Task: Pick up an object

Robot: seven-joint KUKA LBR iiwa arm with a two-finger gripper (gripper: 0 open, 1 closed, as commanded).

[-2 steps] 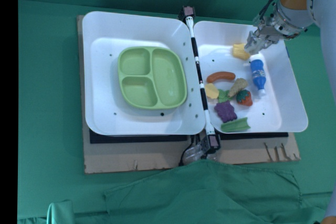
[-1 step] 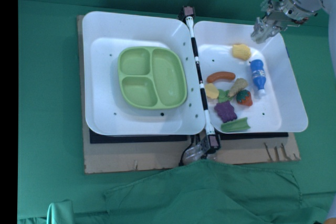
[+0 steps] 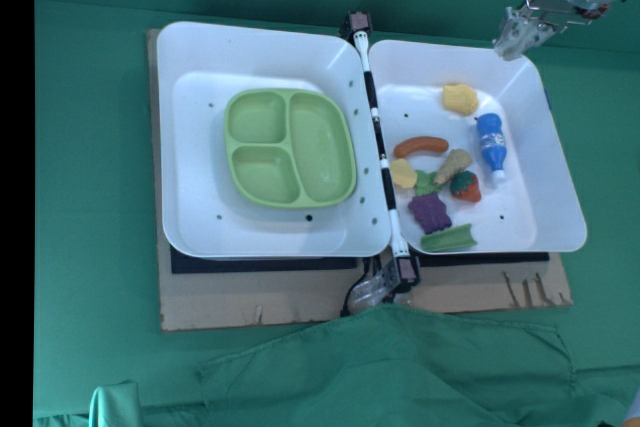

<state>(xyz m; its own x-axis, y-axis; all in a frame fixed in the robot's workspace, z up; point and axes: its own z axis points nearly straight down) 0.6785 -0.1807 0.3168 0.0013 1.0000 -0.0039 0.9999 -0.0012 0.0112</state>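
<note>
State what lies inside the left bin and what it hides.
Inside the left bin lies a green divided plate with three compartments, nothing in them. The bin floor beneath the plate is covered, so it cannot be seen.

Two shallow white bins sit side by side on the bench, which is draped in green cloth. The left bin holds a light green divided plate with three compartments. Brown cardboard lies under both bins. More green cloth is bunched along the near edge.
</note>
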